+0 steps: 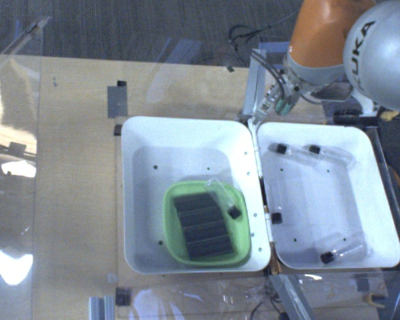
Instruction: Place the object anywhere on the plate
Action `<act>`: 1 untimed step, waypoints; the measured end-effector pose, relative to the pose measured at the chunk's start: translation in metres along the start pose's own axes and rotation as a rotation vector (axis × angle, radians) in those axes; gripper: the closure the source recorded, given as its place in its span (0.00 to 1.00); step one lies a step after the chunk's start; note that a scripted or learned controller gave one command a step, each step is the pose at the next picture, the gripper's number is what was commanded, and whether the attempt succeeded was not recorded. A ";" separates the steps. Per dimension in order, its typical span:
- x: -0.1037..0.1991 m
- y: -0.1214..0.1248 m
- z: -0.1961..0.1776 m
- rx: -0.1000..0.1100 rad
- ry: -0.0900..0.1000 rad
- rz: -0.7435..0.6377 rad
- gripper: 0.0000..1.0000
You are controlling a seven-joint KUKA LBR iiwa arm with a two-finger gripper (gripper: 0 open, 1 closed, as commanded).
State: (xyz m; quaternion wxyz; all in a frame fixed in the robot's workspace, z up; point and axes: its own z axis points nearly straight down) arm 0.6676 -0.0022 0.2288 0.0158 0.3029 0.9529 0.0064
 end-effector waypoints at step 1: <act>0.000 0.000 0.000 0.000 0.000 0.000 0.00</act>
